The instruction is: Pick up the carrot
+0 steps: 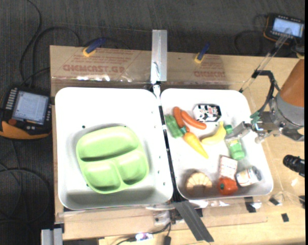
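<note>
The carrot [196, 143] lies in the right bin [256, 111], near its middle, its tip pointing toward the near right, just beside a banana [216, 133] and a green vegetable [174, 126]. The hand [244, 129] hovers at the bin's right rim (whether spread or pressed together, I cannot tell). A green divided plate [112, 158] sits in the left bin [67, 188].

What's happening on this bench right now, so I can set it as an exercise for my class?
A grey KUKA arm reaches in over the edge of the right bin, its gripper near a green bottle. The carrot it is meant to pick up lies untouched mid-bin, beside a banana and a hot dog. The left bin holds a green divided plate.
</note>
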`<action>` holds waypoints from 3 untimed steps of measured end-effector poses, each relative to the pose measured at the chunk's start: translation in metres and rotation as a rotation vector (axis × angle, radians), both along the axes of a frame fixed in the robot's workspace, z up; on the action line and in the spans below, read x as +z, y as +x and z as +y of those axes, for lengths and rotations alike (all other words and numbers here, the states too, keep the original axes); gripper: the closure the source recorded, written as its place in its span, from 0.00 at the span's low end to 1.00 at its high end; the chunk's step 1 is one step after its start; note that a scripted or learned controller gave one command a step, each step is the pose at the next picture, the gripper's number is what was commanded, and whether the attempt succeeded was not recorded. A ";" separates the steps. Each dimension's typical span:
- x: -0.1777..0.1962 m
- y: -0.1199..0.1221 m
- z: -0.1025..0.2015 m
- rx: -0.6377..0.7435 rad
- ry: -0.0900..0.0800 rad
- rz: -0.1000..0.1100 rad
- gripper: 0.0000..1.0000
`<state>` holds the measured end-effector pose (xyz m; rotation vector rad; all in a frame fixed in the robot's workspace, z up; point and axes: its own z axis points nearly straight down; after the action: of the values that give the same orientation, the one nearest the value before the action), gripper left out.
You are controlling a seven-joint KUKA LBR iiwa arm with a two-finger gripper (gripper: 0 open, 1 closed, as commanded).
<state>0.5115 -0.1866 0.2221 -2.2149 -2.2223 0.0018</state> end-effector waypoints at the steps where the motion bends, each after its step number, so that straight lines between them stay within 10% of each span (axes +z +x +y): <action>1: -0.085 0.043 0.046 0.177 0.000 -0.001 0.00; 2: -0.088 0.024 0.043 0.005 0.001 0.000 0.00; 3: -0.133 0.082 0.083 0.428 -0.006 -0.009 0.00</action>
<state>0.5935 -0.1040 0.0887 -1.6989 -2.6511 0.0000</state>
